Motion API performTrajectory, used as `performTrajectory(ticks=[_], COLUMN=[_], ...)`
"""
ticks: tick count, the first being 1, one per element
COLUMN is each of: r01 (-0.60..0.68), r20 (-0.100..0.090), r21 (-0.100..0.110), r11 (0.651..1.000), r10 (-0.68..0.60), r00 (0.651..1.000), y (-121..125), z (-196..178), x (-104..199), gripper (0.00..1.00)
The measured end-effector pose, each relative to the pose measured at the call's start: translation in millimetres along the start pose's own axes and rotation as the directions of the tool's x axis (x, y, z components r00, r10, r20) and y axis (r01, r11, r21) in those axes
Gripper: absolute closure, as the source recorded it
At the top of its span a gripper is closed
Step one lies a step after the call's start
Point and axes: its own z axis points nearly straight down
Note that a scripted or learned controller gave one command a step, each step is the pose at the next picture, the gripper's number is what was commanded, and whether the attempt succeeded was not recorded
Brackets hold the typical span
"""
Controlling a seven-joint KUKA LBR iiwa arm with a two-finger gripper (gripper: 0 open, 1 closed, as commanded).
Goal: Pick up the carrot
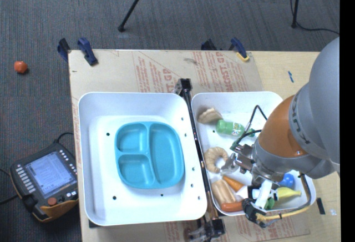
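Note:
The carrot [233, 183], a short orange stick, lies in the right bin [260, 97] near its front, beside a tan bread roll [222, 193]. My gripper [232, 163] hangs low over the middle of that bin, just above and behind the carrot and next to a beige pretzel [214, 156]. Nothing visible sits between its fingers. The wrist and the orange band cover the bin's right part.
The right bin also holds a beige pastry [209, 115], a green bottle [230, 126], a yellow banana [289, 193], a blue piece [287, 181] and a reddish-orange piece [233, 206]. A blue divided plate [150, 154] lies in the left bin [89, 124].

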Motion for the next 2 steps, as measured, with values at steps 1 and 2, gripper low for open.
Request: performTrajectory(ticks=[1,2], r01=[0.0,0.0], r20=[0.0,0.0], r21=[0.0,0.0], r11=[1.0,1.0], r10=[0.0,0.0], r00=[1.0,1.0], y=[0.0,0.0], z=[0.0,0.0], x=[0.0,0.0], gripper=[0.0,0.0])
